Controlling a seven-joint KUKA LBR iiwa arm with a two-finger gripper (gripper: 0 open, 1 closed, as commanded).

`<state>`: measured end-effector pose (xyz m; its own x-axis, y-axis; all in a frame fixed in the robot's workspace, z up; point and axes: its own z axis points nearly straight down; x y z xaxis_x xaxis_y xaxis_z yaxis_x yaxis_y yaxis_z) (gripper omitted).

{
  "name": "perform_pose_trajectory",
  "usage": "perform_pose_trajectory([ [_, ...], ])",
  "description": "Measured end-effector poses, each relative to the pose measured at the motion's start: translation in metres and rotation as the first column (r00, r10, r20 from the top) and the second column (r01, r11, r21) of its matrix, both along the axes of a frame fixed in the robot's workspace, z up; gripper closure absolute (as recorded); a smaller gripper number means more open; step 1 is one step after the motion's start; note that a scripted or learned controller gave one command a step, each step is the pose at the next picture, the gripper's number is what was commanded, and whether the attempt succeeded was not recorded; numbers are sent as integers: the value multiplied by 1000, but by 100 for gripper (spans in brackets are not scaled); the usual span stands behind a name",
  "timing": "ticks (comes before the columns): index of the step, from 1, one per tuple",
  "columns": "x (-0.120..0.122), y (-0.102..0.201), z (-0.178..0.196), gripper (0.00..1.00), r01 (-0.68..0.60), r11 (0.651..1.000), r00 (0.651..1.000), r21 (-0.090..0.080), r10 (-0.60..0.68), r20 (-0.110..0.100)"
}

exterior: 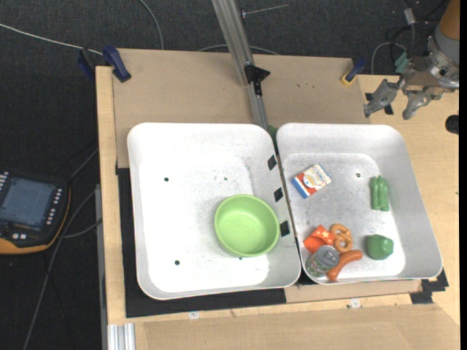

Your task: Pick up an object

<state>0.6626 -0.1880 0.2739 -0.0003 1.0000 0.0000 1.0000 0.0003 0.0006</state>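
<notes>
Objects to choose from lie in the right-hand bin [408,159]. I count a small red, white and blue packet [311,179] near the bin's middle, a ribbed green toy vegetable [379,193] toward its right side, a rounded green toy pepper [379,247] below that, and a tight cluster at the front edge: an orange block [317,237], a pretzel-shaped piece [340,233], a grey round piece [323,257] and an orange sausage-shaped piece [344,263].

My judgement is that all of these are light toy items. The packet looks flat and possibly slick, so hard to pinch from above. The ribbed green vegetable looks stiff, stands apart from its neighbours, and I would take it across its narrow width. The cluster pieces touch or overlap one another, so fingers would likely bump a neighbour there.

Left of this, the second bin [153,159] holds a lime green bowl [246,225] close to the shared divider.

I see the end effector [395,102] hovering over the bare worktop [182,86] beyond the right bin's far corner, fingers spread apart and holding nothing.

For room, the middle and far part of the right bin's floor is bare, giving a clear descent. The bin's raised rim sits close to the pepper and the cluster. A slanted metal pole [235,35] rises behind the divider, well left of the arm's path.
</notes>
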Motion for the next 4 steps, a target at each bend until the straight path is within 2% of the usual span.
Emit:
perform_pose_trajectory([
  [1,-7,-6,-57,0,1,1000,1000,1,-1,-5],
  [3,-5,-4,-172,0,0,1000,1000,1,0,-5],
  [4,-3,-4,-158,100,-1,1000,1000,-1,1,2],
])
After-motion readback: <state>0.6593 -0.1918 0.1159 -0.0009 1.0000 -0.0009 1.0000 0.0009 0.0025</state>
